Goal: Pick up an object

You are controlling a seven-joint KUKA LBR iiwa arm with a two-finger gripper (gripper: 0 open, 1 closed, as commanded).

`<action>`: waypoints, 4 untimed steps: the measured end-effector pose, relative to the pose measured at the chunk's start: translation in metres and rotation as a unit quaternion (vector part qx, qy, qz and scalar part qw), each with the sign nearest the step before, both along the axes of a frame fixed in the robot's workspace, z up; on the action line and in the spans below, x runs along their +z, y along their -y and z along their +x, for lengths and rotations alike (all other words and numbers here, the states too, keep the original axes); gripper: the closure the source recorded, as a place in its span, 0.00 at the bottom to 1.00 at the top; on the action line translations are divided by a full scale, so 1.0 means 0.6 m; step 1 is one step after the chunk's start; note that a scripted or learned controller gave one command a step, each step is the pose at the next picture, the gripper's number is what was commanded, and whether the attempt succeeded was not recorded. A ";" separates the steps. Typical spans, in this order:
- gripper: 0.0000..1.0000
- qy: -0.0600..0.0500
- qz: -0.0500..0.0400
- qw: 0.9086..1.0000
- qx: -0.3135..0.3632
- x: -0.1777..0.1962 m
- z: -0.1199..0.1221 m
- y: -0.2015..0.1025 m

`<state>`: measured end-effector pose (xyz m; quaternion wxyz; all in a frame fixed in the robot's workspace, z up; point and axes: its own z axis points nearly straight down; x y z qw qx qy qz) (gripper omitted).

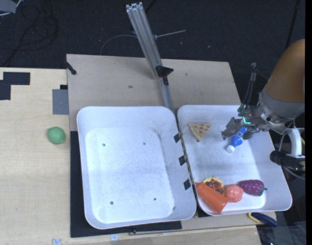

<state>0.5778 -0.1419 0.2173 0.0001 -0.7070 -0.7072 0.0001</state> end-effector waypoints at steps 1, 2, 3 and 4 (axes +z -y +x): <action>0.00 0.000 0.000 1.000 0.000 0.000 0.000 0.000; 0.00 -0.002 0.000 1.000 0.000 -0.071 -0.007 0.000; 0.00 -0.003 0.000 1.000 0.000 -0.166 -0.024 -0.002; 0.00 0.000 0.000 1.000 0.000 -0.211 -0.024 -0.003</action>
